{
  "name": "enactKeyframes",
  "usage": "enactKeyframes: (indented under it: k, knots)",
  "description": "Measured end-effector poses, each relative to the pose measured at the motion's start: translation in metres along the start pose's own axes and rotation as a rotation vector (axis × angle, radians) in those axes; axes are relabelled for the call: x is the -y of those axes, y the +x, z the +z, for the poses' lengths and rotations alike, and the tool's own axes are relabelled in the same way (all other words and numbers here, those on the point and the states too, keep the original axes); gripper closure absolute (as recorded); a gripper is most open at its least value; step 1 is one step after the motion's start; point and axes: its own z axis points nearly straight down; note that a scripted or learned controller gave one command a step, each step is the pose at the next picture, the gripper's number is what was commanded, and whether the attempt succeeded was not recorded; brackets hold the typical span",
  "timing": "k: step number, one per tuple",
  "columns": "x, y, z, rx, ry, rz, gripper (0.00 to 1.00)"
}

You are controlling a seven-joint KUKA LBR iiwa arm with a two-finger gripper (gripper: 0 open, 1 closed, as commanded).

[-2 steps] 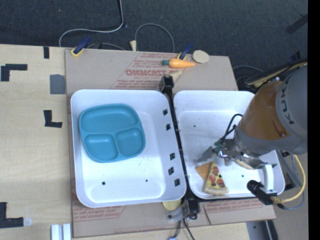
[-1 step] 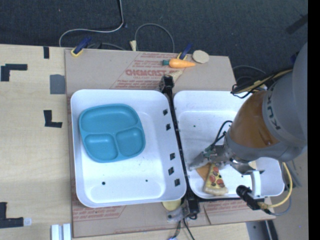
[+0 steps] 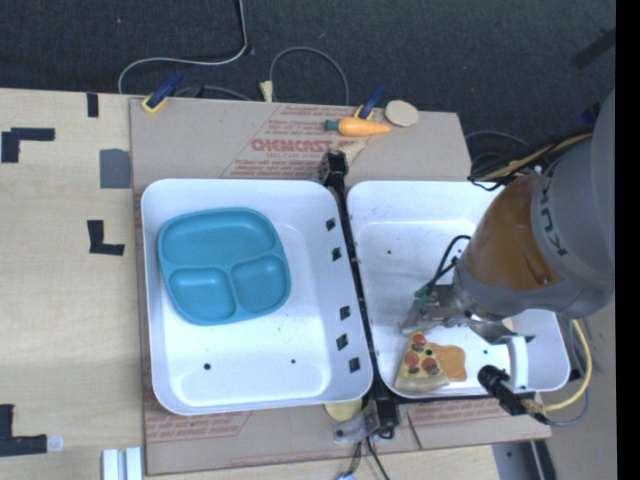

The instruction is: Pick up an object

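Camera view gave me the jaws [image 3: 428, 308] low in the right bin [image 3: 400, 208], just above the pizza slice [image 3: 428, 361] near its front edge. I could not tell their state. A blue plate [image 3: 224, 265] sat in the left bin [image 3: 250, 383].

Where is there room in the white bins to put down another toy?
Left bin: bare floor below and right of the blue plate. Right bin: bare floor at its upper left, next to the divider. Its lower right is crowded: the arm, gripper and pizza slice.
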Motion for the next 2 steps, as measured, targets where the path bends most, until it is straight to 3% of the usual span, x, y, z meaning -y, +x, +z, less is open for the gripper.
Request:
enactKeyframes:
  k: [1, 2]
  knots:
    - [-0.048, 0.028, -0.121, -0.006, -0.004, -0.01, 1.0]
    - [-0.085, -0.026, -0.155, -0.004, 0.003, -0.002, 1.0]
